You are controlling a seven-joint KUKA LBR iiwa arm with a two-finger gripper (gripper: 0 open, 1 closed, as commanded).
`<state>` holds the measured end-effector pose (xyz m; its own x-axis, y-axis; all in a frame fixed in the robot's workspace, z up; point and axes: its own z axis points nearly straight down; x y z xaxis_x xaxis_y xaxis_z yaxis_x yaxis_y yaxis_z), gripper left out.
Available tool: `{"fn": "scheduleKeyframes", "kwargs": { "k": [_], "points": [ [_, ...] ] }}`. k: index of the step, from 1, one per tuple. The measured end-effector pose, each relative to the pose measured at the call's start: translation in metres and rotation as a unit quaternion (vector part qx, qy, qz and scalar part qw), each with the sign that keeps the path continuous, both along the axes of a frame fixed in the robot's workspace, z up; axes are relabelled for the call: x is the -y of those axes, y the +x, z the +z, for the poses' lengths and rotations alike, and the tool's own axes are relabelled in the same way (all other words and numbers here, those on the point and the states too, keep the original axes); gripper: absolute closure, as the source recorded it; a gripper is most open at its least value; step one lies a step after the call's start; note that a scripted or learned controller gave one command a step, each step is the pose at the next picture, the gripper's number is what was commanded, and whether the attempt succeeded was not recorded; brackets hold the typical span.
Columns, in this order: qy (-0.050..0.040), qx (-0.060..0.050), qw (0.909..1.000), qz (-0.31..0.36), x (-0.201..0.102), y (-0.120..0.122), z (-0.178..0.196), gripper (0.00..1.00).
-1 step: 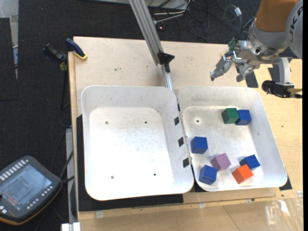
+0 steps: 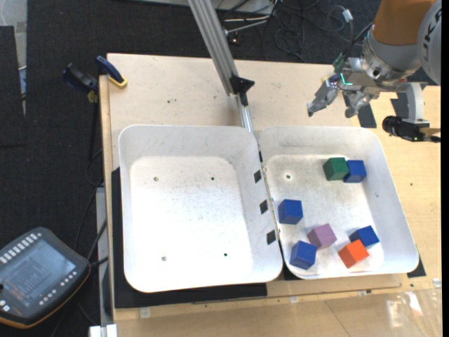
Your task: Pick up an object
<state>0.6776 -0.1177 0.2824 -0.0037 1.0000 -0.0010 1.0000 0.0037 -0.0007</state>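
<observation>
The right bin (image 2: 393, 188) holds several small cubes. A green cube (image 2: 336, 168) touches a blue cube (image 2: 355, 171) near the bin's far side. Another blue cube (image 2: 290, 210) sits by the left wall. Toward the front lie a purple cube (image 2: 322, 235), a blue cube (image 2: 303, 254), an orange cube (image 2: 353, 253) and a blue cube (image 2: 365, 236). My gripper (image 2: 342, 111) hangs above the bench beyond the bin's far rim, open, with nothing between its fingers.
The left bin (image 2: 133, 188) stands beside the right one. A slanted metal pole (image 2: 214, 37) crosses the top of the view and ends near the bins' shared far corner. A blue and yellow clamp (image 2: 98, 74) lies at the bench's far left. A teach pendant (image 2: 35, 276) rests at the lower left.
</observation>
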Motion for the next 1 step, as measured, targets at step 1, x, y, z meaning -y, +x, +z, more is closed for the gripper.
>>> {"fn": "scheduleKeyframes", "kwargs": {
  "k": [1],
  "points": [
    [0.0006,-0.003,1.0,-0.002,0.001,-0.0051,-0.0635,0.0]
  ]
}}
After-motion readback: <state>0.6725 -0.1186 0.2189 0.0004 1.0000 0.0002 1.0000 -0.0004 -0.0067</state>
